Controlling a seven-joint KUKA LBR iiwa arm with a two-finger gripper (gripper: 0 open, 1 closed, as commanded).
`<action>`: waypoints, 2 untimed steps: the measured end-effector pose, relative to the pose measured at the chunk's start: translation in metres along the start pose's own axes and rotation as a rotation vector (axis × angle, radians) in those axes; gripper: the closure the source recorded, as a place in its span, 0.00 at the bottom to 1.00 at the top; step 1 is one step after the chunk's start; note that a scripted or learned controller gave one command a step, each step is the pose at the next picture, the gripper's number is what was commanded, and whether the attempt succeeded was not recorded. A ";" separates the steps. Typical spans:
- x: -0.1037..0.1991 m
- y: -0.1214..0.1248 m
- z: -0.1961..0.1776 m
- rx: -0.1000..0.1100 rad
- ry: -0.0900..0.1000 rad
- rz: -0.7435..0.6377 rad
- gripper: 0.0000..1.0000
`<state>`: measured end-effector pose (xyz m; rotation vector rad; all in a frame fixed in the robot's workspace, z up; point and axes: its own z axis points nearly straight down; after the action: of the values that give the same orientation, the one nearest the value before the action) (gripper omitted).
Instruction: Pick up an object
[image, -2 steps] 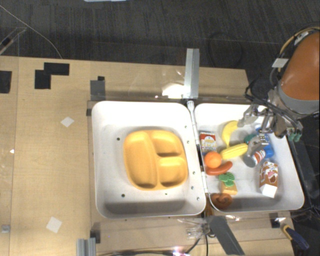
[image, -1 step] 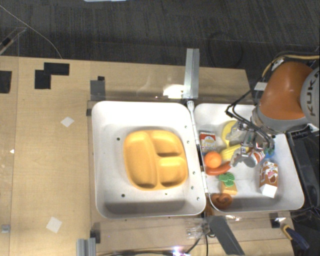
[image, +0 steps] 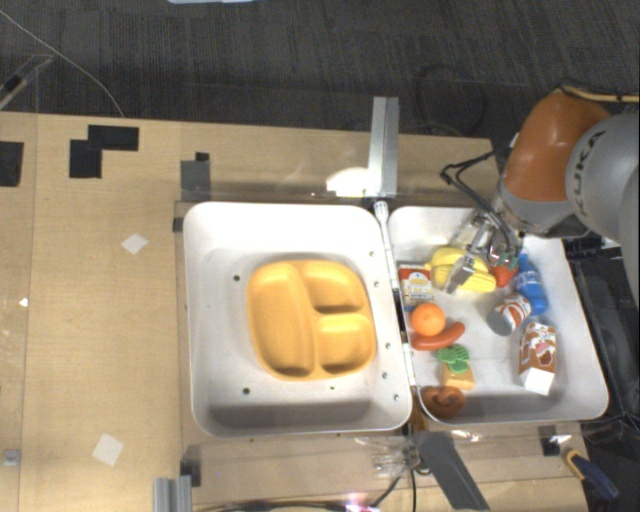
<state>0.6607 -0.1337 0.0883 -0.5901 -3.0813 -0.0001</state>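
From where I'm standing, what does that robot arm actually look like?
The arm is bulky and rounded, with smooth grey casing and a broad orange band above the wrist. Thin black cables loop beside it. It ends in a small metallic gripper with two slim silvery fingers.

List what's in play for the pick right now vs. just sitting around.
In play: gripper, low over the yellow banana in the right bin.

Lying about: orange, red hot dog, blue bottle, can, brown-and-white carton, yellow compartment tray in the left bin.
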 end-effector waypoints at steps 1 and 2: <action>0.017 -0.047 -0.073 -0.001 -0.022 -0.142 0.00; -0.004 -0.023 -0.010 -0.004 -0.016 0.118 0.00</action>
<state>0.6556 -0.1564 0.0980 -0.7748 -3.0568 -0.0017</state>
